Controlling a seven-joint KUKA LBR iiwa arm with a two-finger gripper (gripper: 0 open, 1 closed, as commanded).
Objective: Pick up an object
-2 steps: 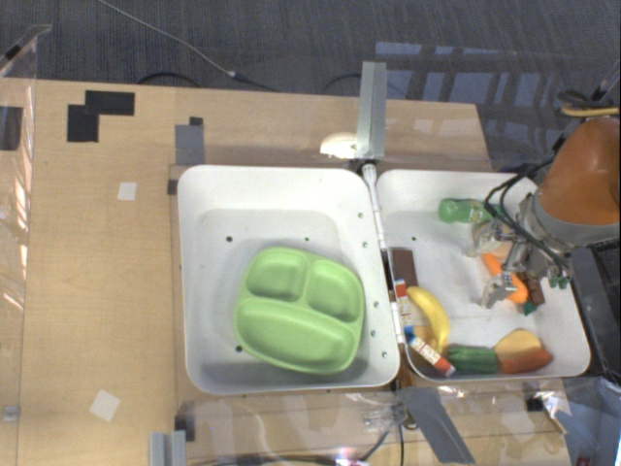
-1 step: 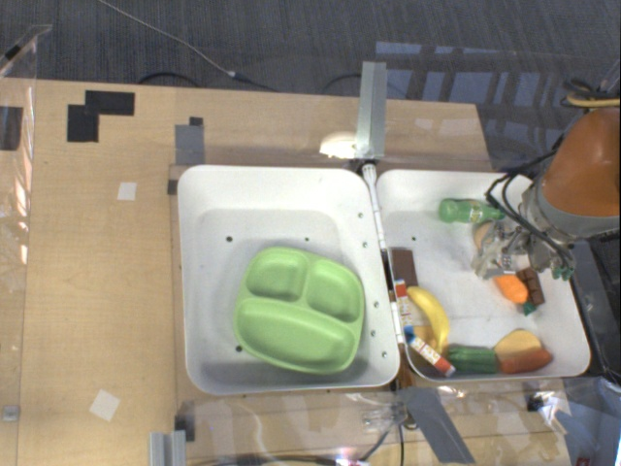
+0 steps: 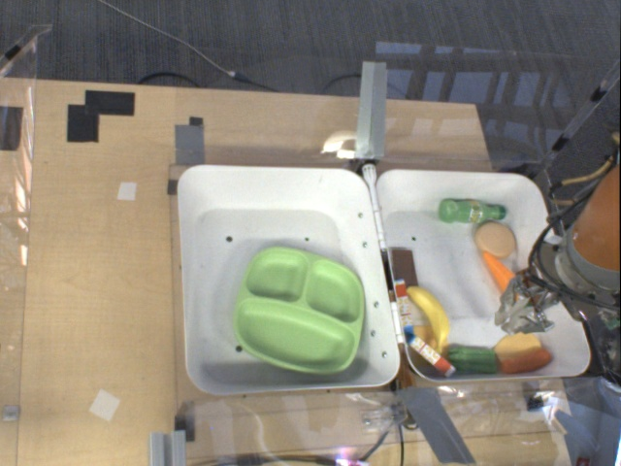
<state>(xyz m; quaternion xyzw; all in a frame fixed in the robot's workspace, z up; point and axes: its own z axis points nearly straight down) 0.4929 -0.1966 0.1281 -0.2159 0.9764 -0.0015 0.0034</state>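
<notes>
Camera view, near edge first: metal brackets and cable clutter at the front lip of the table [image 3: 87, 289], which is light wood with a few pale tape squares and black marker patches on the far left.

Right bin [image 3: 543, 202], near wall: dark green cucumber-like piece [image 3: 473, 358] lying along it, red-and-tan block [image 3: 524, 353] touching its right end, a marker-like stick with red and blue bands [image 3: 427, 349] at the near-left corner. Banana [image 3: 430, 316] just behind those, tilted along the left side, beside a dark brown bar [image 3: 399, 265] against the divider wall.

Pincer [image 3: 525, 309] sits low over the right bin's right side, just above the red-and-tan block and next to the carrot [image 3: 498, 270]. Can't tell how far the pincer is parted or whether it has anything in it; metal parts blur together.

Further back: tan round object [image 3: 495, 237] touching the carrot's far end, then a green bottle [image 3: 472, 210] on its side near the far wall.

Left bin [image 3: 204, 212]: one green divided plate [image 3: 301, 309], three compartments, tilted toward the near-right area.

Beyond the bins: grey upright post [image 3: 372, 110] at the seam between them, then dark blue-grey carpet [image 3: 243, 17] with a thin cable across it.
</notes>
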